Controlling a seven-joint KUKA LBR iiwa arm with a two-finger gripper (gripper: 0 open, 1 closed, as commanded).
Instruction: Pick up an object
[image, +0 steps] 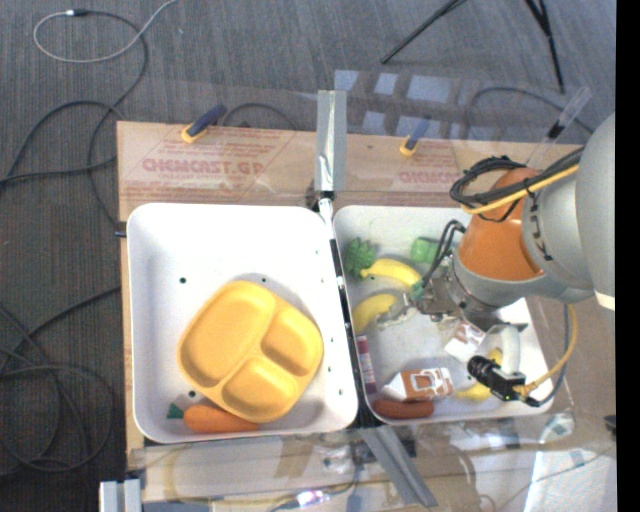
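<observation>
Nearest us, a carrot (220, 420) lies at the left bin's (150, 300) near edge, beside a yellow divided plate (252, 348).
We see the gripper (415, 303) low in the right bin (400, 355), over two bananas (380, 290); we cannot tell whether its fingers are apart or together. Near it lie a green toy (357, 257), a sausage (403, 408) and a small carton (428, 381).
</observation>
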